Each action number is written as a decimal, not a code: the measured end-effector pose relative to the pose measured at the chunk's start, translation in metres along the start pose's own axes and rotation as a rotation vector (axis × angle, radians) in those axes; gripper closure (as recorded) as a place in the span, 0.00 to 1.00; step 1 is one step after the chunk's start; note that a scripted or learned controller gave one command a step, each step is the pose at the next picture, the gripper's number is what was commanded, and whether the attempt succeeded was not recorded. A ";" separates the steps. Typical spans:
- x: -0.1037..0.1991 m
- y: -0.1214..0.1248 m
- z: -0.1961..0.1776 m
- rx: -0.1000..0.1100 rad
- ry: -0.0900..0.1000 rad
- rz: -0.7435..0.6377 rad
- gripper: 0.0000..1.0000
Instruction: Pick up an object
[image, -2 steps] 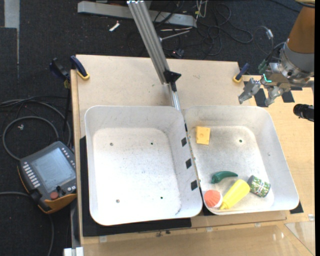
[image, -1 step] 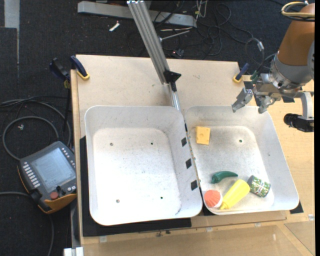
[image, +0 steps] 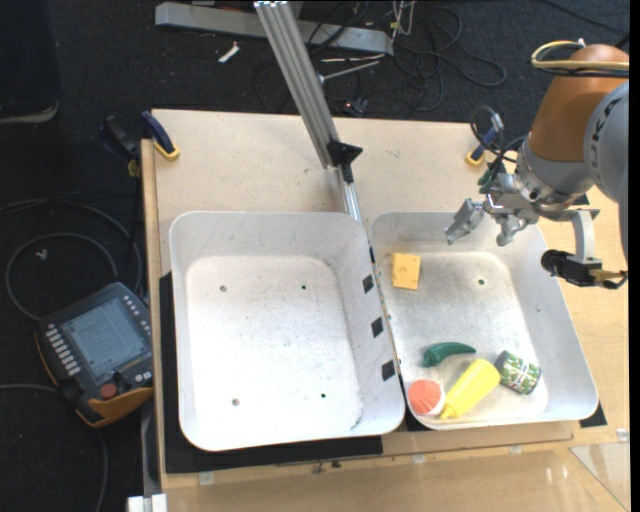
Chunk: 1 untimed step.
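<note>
Toward the upper right of the frame, the gripper (image: 484, 226) hangs over the far rim of the right bin (image: 560, 330), its two grey fingers (image: 460, 222) spread apart with nothing between them. One finger points toward the frame's left and the other sits closer to the wrist. Above them the arm (image: 575, 110) rises out to the right edge, its orange band broad and rounded, with a looped cable at the top.

Below and to the left of the gripper, well apart from it, a yellow block (image: 406, 270) lies on the floor of the right bin near its upper left corner. Along that bin's near edge, toward the lower right of the frame, four things cluster: a green curved piece (image: 447, 352), a yellow bottle-shaped object (image: 471, 387) lying tilted just below it, a red-orange round object (image: 426, 397) touching the yellow one's lower end, and a green patterned can (image: 518, 372) lying just to the right.

Left of centre sits the left bin (image: 190, 300), its rim meeting the right bin's. A metal pole (image: 305, 85) slants down from the top of the frame to the bins' shared far corner. Two clamps (image: 158, 137) with blue and yellow handles grip the bench's far corners. A teach pendant (image: 97, 345) lies on the dark floor at the frame's left.
</note>
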<state>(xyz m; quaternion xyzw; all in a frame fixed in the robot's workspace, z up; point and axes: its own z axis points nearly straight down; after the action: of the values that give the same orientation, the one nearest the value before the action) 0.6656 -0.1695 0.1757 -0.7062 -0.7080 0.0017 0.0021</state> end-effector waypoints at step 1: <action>-0.001 0.004 0.045 -0.001 0.000 -0.001 0.00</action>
<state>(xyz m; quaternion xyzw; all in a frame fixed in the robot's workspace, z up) 0.6693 -0.1709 0.1310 -0.7058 -0.7084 0.0014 0.0015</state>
